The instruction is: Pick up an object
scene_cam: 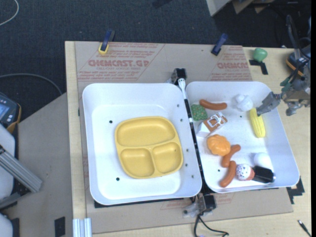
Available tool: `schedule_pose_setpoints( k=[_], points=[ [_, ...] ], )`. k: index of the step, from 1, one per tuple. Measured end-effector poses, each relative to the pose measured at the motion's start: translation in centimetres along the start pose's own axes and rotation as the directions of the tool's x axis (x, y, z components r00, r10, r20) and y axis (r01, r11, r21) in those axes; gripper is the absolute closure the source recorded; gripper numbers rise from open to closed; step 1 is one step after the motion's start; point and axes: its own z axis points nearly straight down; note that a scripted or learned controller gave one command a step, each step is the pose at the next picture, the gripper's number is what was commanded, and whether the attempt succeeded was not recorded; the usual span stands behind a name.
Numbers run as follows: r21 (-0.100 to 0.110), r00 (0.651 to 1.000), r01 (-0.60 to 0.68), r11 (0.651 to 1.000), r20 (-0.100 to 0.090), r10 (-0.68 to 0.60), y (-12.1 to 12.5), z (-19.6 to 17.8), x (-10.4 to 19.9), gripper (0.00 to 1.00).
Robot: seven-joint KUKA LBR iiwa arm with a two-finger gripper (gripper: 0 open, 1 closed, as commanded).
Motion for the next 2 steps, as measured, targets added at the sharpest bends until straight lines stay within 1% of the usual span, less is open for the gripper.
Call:
schedule_pose_setpoints(
  k=[1, 2],
  points=[
    [-0.012, 1.000, 0.003, 1.000, 0.003, -0.003, 0.2, -0.7, 0.0, 0.00],
    [-0.007, 1.000, 0.002, 1.000, 0.001, -0.002, 0.5, 4.3, -0.9, 0.00]
  ],
)
